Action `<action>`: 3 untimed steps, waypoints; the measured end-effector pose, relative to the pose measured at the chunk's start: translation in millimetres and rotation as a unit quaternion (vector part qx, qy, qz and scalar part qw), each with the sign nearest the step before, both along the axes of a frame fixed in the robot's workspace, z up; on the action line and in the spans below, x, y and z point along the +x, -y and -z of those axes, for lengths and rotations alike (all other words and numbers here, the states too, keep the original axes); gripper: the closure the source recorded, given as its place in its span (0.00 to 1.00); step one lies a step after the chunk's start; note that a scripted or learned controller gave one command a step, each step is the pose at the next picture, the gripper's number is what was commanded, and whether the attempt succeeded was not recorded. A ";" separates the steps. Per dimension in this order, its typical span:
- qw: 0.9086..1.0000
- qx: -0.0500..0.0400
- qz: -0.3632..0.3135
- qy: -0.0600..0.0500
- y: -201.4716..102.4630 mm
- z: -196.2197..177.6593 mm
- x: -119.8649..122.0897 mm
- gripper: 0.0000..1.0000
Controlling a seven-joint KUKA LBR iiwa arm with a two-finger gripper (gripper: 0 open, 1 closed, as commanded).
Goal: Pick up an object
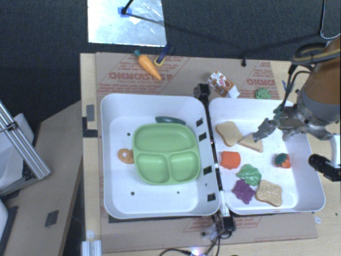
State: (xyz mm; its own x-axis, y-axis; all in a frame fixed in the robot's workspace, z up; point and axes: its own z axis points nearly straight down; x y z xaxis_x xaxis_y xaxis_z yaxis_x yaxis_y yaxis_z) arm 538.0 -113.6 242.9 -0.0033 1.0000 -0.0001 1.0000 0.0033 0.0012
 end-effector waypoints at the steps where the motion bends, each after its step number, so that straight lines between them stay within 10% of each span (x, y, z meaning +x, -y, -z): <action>1: 1.000 0.000 0.001 -0.001 3.7 43.6 5.0 0.00; 3: 1.000 0.000 0.002 0.000 -0.5 149.1 -3.2 0.00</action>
